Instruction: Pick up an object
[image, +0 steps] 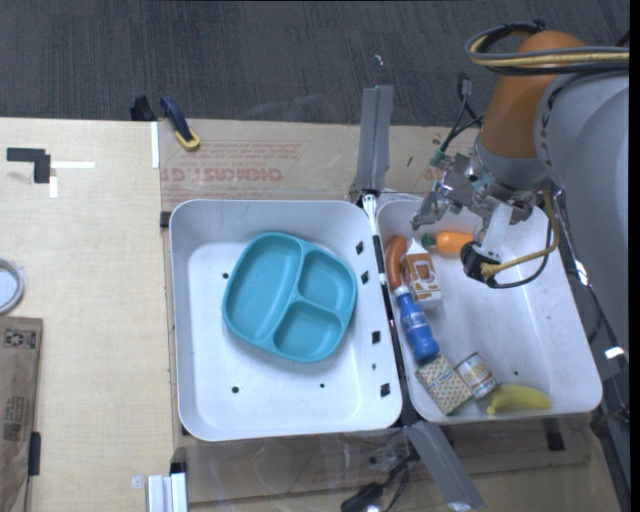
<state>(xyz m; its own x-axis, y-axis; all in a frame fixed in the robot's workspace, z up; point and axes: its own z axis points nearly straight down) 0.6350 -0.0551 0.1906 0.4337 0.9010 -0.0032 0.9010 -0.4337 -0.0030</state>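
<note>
Objects: six small items in the right bin (570, 330): orange carrot (452, 241), red sausage (396, 258), carton (422, 279), blue bottle (416, 325), can (476, 375), yellow banana (517, 400).
Arm: grey, orange-banded, bent down over the bin's far end.
Gripper (452, 205): just above the carrot; whether it is open, or gripping anything, cannot be told.
Left bin (190, 300): one smooth teal three-compartment plate (290, 296).

Grey arm (590, 130), wrist bent downward

Left bin (190, 330) holds a divided plate (290, 296). Right bin (560, 330) holds bottle (416, 325), can (475, 375), banana (518, 400), carton (421, 278).
</note>
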